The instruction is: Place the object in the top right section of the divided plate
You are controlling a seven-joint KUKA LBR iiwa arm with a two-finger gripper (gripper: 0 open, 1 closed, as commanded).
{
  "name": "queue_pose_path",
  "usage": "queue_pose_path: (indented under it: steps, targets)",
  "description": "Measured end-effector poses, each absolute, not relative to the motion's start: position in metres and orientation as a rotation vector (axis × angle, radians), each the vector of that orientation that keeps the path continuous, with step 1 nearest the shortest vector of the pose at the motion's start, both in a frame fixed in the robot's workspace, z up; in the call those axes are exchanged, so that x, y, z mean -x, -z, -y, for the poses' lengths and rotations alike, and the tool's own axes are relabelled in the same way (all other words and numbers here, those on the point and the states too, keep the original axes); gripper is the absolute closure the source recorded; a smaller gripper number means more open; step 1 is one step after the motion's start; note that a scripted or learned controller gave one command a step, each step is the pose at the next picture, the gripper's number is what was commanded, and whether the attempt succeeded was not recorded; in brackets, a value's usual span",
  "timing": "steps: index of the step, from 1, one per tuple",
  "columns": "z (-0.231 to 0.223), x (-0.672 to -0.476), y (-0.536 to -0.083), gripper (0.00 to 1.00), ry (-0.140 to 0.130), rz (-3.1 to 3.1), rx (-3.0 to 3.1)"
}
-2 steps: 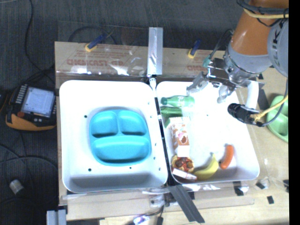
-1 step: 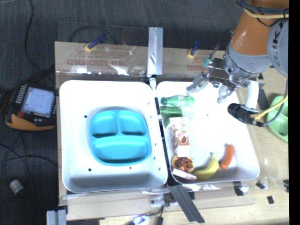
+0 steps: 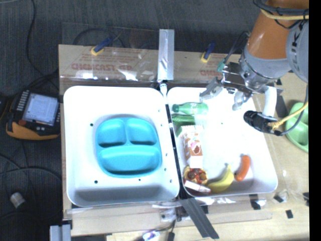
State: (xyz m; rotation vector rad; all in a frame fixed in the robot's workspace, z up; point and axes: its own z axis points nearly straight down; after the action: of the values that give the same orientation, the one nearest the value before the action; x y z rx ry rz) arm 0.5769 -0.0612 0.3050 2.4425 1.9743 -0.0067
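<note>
A blue divided plate lies in the left bin, with two small sections on its far side and one large section near the front. The right bin holds a green bottle lying on its side, a white snack packet, a yellow banana, an orange-red sausage and a small red and yellow item. My gripper hangs over the far part of the right bin, just right of the bottle. It is open, with nothing between its fingers.
A divider wall separates the two bins. A clear plastic sheet with clips lies behind them. A handheld device sits left of the bench, and a green object at the right.
</note>
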Motion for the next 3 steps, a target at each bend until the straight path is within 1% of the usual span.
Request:
queue_pose_path:
  steps: [1,3]
  targets:
    - [0.0873,-0.5743,-0.3544,0.0,0.006,-1.961,-2.453]
    - [0.0875,-0.5742,-0.3544,0.0,0.007,-1.961,-2.453]
